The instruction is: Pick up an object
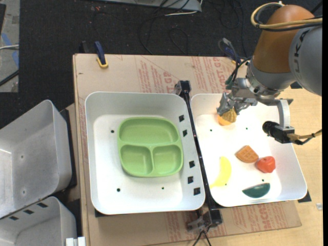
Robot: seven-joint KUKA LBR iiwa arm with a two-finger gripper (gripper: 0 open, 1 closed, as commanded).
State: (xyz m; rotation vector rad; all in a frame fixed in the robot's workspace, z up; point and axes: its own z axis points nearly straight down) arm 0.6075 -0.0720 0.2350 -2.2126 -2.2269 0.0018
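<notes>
the arm has its gripper (229,108) down in the far part of the right bin (292,160), right at a small yellow-orange object (227,117) that sits just under the tip. from where i stand i cannot tell whether the jaws are apart or clamped, or whether the piece is between them or merely beneath them, so i would not call it picked yet. it looks to be at the grasp itself, with the lift yet to come. nearer in the same bin lie a yellow banana (222,172), an orange waffle piece (246,154), a red piece (266,164) and a dark green piece (256,190), all apart from the gripper. the left bin (100,137) carries a green divided plate (150,146)
</notes>
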